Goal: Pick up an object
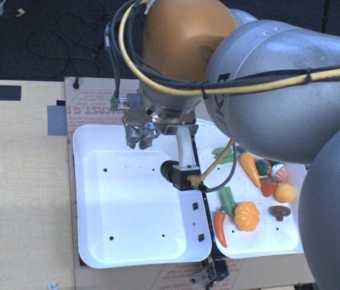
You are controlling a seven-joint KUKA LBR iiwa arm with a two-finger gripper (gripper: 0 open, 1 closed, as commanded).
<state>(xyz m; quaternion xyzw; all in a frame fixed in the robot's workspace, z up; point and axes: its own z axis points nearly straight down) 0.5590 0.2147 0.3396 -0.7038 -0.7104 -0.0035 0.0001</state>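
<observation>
My gripper (139, 142) hangs over the back edge of the left bin (80, 186), near its far left part. Its fingers (132, 139) look shut, and I see nothing between them. The toys all lie in the right bin (269, 237), well to the gripper's right: an orange carrot (249, 168), an orange pumpkin (246, 215), a green pod (227, 199), a red chili (219, 228), a yellow lemon (285, 193) and a brown mushroom (279, 211). The arm hides the far part of the right bin.
A green piece (221, 154) pokes out from under the arm at the back of the right bin. A pink-and-white item (281, 173) and a red one (268, 188) lie by the lemon. The ridge between the bins (202, 222) runs front to back.
</observation>
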